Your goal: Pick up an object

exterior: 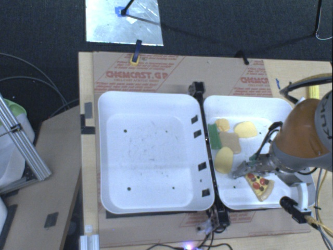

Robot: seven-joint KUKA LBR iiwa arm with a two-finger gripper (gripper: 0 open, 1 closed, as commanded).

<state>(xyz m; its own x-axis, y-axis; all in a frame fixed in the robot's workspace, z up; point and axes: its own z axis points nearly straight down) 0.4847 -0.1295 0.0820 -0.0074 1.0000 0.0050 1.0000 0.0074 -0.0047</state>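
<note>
The right bin (244, 104) holds several toy foods: a pizza slice (260, 186), a yellow pear-like piece (224, 159), a yellow lemon-like piece (245, 129), a small yellow piece (222, 124), a tan flat piece (231, 141) and a green strip (213, 135). My gripper (240, 170) reaches in from the right, low over the bin floor, just right of the pear-like piece and left of the pizza slice. Nothing shows between its fingertips.
The left bin (151, 150) lies beside the right one, with a black divider (205, 150) between them. Both rest on a cardboard sheet (171, 69). A metal frame (21, 145) stands at far left. Cables cross the dark floor at the back.
</note>
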